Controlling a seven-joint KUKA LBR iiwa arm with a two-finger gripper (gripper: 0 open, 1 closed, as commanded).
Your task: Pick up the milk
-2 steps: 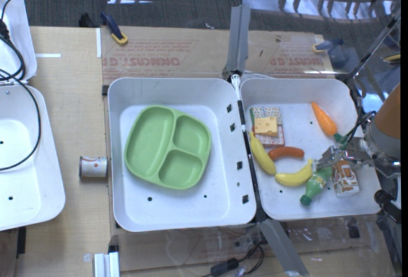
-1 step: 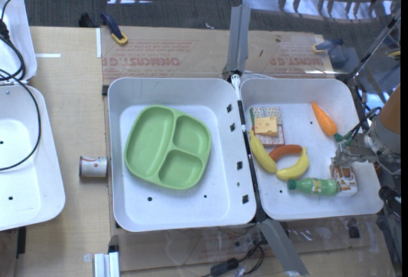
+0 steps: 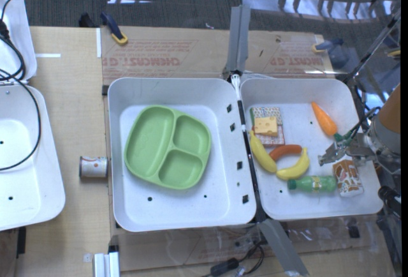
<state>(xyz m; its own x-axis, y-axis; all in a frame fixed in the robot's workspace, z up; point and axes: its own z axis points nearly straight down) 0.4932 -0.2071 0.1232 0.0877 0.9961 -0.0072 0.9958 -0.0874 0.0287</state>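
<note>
A: Is the milk [image 3: 348, 178] up yet?

B: No. By my reading the lift is not done. The carton lies in the right bin [image 3: 299, 98], at its near right corner, resting on the floor beside the green bottle [image 3: 312, 184].

A: And the gripper [image 3: 336, 153]?

B: Just above and left of the milk, very near its top end, maybe touching; I cannot settle that. Whether the tool is parted or closed I cannot tell. Nothing shows clamped in it.

A: So what is left?

B: Everything that counts, I judge: closing on the carton and raising it clear.

A: Anything crowding it?

B: The bottle at its left. Farther back lie the bananas [image 3: 278, 163], a sausage [image 3: 285, 150], a sandwich [image 3: 266, 124] and a carrot [image 3: 324, 119]. The left bin [image 3: 124, 98] holds a green plate [image 3: 168, 147].
</note>
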